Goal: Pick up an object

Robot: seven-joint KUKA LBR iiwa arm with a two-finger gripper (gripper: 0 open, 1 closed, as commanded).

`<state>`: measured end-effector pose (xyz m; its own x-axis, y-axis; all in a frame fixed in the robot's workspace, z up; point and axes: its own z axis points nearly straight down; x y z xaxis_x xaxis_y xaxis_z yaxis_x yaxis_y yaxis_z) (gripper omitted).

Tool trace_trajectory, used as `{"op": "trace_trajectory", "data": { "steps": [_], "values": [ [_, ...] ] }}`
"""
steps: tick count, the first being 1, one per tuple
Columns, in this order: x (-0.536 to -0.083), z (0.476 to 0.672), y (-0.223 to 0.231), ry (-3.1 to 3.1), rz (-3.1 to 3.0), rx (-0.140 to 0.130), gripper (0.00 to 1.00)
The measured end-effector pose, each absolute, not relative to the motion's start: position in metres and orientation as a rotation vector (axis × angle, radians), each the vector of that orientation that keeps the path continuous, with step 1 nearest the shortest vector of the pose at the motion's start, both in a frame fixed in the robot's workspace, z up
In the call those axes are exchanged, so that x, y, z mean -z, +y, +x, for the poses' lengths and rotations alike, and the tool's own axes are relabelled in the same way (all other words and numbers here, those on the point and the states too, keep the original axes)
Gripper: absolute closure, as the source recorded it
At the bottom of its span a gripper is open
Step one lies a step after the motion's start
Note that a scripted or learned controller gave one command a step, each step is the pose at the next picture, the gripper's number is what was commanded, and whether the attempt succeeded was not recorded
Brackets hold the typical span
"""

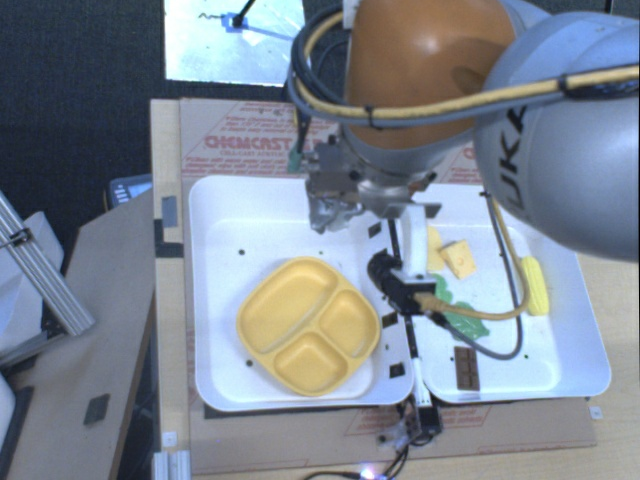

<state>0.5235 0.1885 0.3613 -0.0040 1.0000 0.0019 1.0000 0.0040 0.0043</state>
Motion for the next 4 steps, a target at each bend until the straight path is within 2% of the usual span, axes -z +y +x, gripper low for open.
{"op": "trace_trajectory", "data": {
  "steps": [1, 2, 3, 4],
  "values": [
    [-0.412, 0.512, 0.194, 2.226, 2.213, -0.011, 1.00],
    [-0.334, 0.484, 0.237, 2.234, 2.213, 0.008, 1.00],
    [-0.377, 0.487, 0.234, 2.226, 2.215, -0.008, 1.00],
    [-0.407, 0.487, 0.234, 2.227, 2.214, -0.007, 1.00]
  ]
}}
